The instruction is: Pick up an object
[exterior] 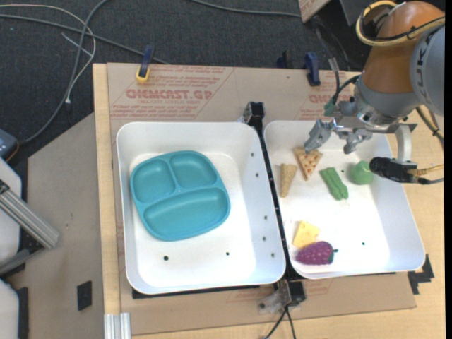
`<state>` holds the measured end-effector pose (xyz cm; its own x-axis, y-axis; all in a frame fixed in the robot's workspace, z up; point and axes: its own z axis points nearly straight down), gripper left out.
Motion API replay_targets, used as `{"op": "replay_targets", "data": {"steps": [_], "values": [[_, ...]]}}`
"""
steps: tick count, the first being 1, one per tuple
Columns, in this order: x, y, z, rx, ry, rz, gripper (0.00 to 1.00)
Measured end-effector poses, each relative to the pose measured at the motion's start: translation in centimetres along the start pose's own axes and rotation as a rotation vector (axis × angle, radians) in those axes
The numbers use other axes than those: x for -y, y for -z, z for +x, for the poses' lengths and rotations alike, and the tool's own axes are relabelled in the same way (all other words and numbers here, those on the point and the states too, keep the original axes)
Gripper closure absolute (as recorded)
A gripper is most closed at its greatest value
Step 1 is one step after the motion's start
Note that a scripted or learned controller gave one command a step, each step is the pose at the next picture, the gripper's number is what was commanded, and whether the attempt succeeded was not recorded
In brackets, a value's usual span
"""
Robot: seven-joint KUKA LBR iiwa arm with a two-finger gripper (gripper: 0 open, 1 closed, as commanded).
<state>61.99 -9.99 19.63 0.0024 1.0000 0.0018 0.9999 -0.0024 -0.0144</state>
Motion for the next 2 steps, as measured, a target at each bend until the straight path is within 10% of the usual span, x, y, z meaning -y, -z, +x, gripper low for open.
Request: {"op": "replay_targets", "data": {"steps": [2], "values": [[-0.4,-5.6,0.2,0.0,0.002,-0.006,0.0]]}}
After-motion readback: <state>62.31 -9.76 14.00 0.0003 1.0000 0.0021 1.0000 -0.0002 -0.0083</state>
